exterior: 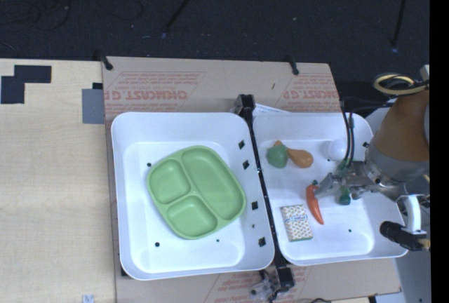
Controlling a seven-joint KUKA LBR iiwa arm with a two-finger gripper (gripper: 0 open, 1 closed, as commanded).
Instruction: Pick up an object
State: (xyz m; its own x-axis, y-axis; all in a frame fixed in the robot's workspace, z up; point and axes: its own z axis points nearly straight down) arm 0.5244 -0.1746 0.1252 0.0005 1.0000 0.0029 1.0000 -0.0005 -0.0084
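Note:
In the right bin [351, 242] lie an orange-red carrot [313, 204], a small patterned box [297, 221], a green round toy [277, 156] and an orange pear-shaped piece [300, 158]. My gripper [335, 189] hangs low over the bin's right half, just right of the carrot's top end. A small teal piece [344, 198] sits by its tip. The arm [403, 140] with its orange band reaches in from the right. Nothing shows clearly between the fingers.
The left bin [133, 224] holds a green three-part plate [195, 191]. A black divider clip strip [254, 182] runs between the bins. A white round object [337, 149] sits near the right bin's back, next to the arm's cable.

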